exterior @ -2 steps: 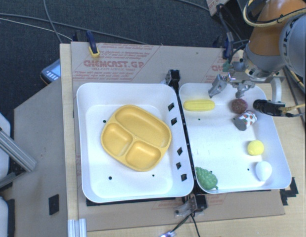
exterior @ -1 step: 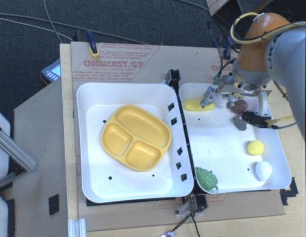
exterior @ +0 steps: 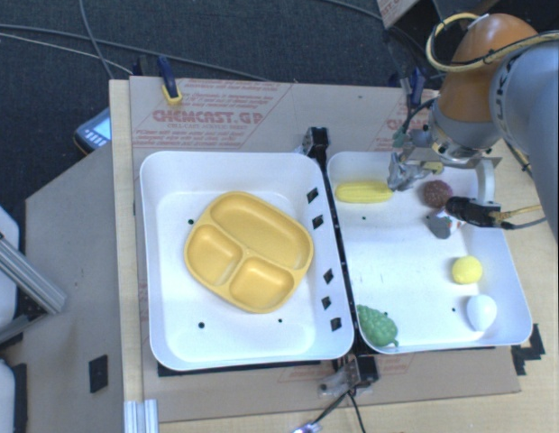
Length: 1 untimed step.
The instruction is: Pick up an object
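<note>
— What does the arm (exterior: 523, 79) look like, there in the upper right of the frame?

— Smooth grey casing, rounded, with a glossy orange band (exterior: 482, 61) above the wrist.

— Any cables?

— A pale yellowish cable (exterior: 442, 34) loops over the orange part. Below it, the wrist is grey metal with small fittings, and a black piece (exterior: 473, 211) juts out sideways, a thin wire trailing right.

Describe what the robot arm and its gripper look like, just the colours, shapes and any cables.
The arm is thick, rounded and grey, with a glossy orange band above the wrist. A pale yellow cable loops around the orange section. The gripper is small, metallic grey, with thin wires at its mount. A black part with an orange wire juts out beside it.
</note>
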{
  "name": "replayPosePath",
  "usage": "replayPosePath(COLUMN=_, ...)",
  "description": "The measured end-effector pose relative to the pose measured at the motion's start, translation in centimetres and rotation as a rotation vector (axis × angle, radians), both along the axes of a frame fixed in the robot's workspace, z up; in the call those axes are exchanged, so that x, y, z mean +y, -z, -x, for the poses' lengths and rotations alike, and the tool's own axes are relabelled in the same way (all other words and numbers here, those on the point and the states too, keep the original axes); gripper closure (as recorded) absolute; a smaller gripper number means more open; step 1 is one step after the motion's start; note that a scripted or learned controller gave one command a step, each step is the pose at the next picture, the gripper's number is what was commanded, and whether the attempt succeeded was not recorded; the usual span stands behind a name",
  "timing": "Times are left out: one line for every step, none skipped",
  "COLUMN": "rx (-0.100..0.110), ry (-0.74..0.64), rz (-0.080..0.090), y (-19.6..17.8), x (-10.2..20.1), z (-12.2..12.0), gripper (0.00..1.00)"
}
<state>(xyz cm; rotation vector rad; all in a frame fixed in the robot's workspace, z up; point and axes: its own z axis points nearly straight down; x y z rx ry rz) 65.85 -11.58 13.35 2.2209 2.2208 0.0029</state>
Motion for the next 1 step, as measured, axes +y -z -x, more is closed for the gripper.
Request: replayPosePath(rx=-0.007, ry=-0.001, rz=0.002, y=-6.51, x=-0.10, z=-0.64, gripper=1.00)
